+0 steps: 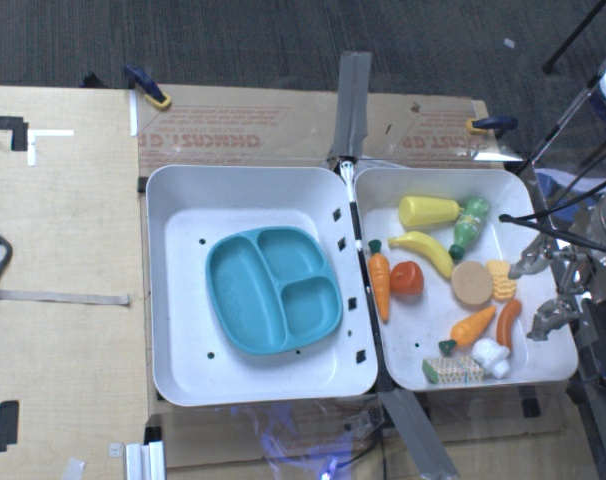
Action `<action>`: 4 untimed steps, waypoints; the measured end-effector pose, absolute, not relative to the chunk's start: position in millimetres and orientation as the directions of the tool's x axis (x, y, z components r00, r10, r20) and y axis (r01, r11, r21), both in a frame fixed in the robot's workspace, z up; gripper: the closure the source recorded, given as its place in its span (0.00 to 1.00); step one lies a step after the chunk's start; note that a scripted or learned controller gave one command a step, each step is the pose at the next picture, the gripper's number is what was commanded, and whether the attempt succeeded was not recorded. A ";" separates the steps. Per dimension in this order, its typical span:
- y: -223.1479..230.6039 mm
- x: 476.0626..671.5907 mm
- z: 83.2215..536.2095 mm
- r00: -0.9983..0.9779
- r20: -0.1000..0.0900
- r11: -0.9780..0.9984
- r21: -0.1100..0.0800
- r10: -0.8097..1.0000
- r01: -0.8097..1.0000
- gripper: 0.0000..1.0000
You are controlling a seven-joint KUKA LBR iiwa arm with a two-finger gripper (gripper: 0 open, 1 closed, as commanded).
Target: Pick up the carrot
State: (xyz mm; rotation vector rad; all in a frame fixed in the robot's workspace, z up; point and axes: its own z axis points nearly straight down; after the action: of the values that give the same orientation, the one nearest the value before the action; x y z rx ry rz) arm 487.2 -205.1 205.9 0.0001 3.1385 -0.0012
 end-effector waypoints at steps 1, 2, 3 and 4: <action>-167.8 479.6 92.2 -0.999 -0.004 0.999 -0.001 -0.042 -0.042 0.00; -134.3 482.2 92.1 -1.000 -0.003 1.000 0.000 -0.018 -0.018 0.00; -134.2 485.0 102.0 -1.000 -0.008 1.000 -0.002 -0.021 -0.021 1.00; -134.0 487.8 111.9 -1.000 -0.014 1.000 -0.004 -0.023 -0.023 1.00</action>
State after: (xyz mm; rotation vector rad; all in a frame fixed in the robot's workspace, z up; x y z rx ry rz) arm 487.8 -134.0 111.9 -0.0363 3.1273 -0.0066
